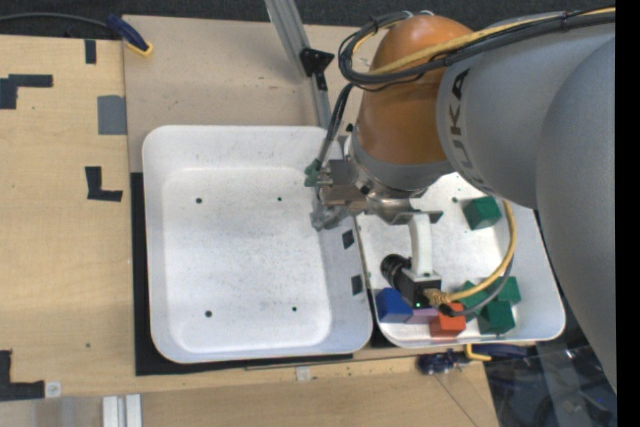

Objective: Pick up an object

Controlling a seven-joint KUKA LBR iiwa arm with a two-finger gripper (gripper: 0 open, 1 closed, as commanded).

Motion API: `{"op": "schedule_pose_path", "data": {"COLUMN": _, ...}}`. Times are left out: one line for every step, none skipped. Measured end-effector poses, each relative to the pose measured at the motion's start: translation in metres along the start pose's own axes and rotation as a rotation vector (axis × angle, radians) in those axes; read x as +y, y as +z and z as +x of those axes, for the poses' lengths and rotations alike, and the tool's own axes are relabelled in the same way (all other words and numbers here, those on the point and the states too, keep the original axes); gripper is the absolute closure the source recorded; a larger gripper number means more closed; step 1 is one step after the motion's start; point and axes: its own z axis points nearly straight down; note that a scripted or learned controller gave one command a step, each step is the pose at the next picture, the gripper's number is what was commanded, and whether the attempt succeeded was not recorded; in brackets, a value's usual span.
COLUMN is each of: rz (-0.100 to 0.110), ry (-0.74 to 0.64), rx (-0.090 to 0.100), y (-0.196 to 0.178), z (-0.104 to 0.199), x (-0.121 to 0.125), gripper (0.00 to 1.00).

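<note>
Obs.: the gripper (330, 200) sits low over the wall shared by the two bins, at the far-right corner of the left bin (240, 245). You cannot tell from this view whether it is open or closed, because the wrist hides its working end. No object can be made out in it, so log it as unconfirmed and not as a grasp.

Left bin: bare white floor with a few dark specks.

Right bin (528, 265): the candidates lie here, to the right of the gripper.
- The blue block (393, 305) is at the near wall, closest to the shared wall.
- A small purple piece (437, 315) and the orange block (450, 323) lie just right of it, touching or nearly so.
- The near green block (500, 312) is at the near-right, close beside the orange one.
- The far green block (483, 212) lies farther back on the right, well apart from the rest.

The arm covers much of this bin's far side.

Handling (judgement): the blocks look small, rigid and light, and none looks fragile. Their flat faces look smooth, so a pinch on an edge or corner would likely twist the block out.
- Take your block across two opposite flat faces, centred and square to them.
- Your easiest target is probably the far green block, which has open floor around it.
- The near row is crowded against the wall, and its neighbours leave little room to come down on either side.

Status: pick not yet made. You would need to shift right, into the right bin.
</note>
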Motion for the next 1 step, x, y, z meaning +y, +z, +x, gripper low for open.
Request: {"op": "schedule_pose_path", "data": {"rz": 0.0, "ry": 0.004, "rx": -0.001, "y": -0.0004, "z": -0.0026, "x": -0.0001, "gripper": 0.0}}
